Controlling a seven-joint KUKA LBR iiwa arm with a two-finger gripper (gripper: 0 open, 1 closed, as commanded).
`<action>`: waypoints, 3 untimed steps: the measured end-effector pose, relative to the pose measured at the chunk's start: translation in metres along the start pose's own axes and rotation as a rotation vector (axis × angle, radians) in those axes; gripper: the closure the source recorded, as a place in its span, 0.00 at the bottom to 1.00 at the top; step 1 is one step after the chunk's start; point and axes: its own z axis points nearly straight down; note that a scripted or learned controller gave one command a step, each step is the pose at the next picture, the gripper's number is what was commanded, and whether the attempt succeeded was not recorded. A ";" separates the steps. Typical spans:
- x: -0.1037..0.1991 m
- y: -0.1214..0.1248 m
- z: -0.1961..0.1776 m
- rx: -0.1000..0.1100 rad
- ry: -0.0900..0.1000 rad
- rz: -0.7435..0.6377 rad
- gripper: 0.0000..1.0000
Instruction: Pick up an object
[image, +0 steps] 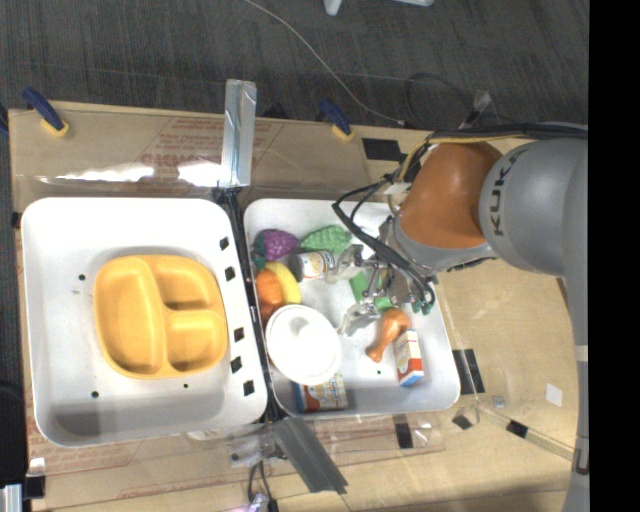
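My gripper hangs low over the middle of the right bin, open, its two metal fingers spread apart. A small green thing shows in the gap between them, and I cannot tell whether they touch it. Just right of the lower finger lies an orange drumstick-shaped toy beside a small red and white carton. To the gripper's left stand a little bottle, a yellow fruit and an orange ball.
Purple grapes and a green leafy toy lie at the right bin's far edge. A white bowl and a can sit at its near left. The left bin holds a yellow divided tray.
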 end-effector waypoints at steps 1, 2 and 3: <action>0.035 -0.030 0.011 -0.001 0.004 0.125 0.00; -0.026 -0.031 0.010 0.000 0.000 -0.082 0.00; 0.049 -0.032 0.010 0.000 0.001 -0.113 0.00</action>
